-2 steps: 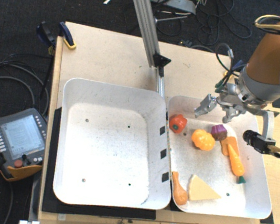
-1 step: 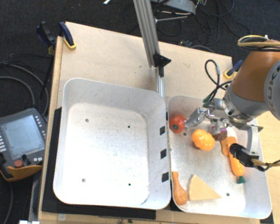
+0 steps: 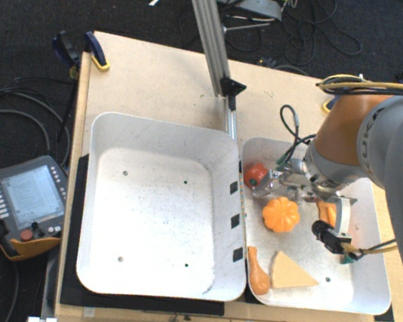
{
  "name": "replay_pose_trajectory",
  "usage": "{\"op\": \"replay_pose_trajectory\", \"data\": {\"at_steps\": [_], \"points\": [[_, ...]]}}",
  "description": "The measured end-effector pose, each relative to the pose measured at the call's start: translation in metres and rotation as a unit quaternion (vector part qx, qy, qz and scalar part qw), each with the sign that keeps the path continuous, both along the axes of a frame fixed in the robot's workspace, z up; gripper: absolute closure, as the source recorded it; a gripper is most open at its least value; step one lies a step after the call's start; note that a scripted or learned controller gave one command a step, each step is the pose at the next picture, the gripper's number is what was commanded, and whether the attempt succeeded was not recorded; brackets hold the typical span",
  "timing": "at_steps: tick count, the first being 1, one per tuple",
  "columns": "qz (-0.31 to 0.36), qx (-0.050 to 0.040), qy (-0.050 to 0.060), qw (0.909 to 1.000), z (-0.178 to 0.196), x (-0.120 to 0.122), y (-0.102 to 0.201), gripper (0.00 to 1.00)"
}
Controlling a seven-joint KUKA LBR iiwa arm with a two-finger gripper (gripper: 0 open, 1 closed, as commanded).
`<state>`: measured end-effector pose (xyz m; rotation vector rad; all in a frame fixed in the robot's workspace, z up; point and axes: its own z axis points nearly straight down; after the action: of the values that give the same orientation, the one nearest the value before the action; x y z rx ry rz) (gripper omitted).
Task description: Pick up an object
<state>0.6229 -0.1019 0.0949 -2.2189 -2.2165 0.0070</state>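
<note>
My gripper (image 3: pixel 277 186) is low over the right bin (image 3: pixel 362 298), near its upper left part. Directly below it in the view lies a small orange pumpkin (image 3: pixel 281 216), close to or touching the gripper's tip. A red round object (image 3: pixel 254 173) lies just left of the gripper, by the bin's left wall. An orange block (image 3: pixel 327 212) is partly hidden under the wrist on the right. A tan wedge (image 3: pixel 292 273) and an orange carrot-like piece (image 3: pixel 258 274) rest at the front of this bin.
The left bin (image 3: pixel 114 134) stands beside the right one, sharing a dividing rim. A slanted metal rail (image 3: pixel 211 32) ends at the bins' back edge. A black cable fitting (image 3: pixel 330 236) hangs by the wrist. A teach pendant (image 3: pixel 23 199) lies off the bench at left.
</note>
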Motion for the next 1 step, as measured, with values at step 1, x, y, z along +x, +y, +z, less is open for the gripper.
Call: {"op": "replay_pose_trajectory", "data": {"at_steps": [1], "points": [[0.0,-0.0006,-0.004,1.0,0.0148,0.0024,-0.0002,1.0]]}}
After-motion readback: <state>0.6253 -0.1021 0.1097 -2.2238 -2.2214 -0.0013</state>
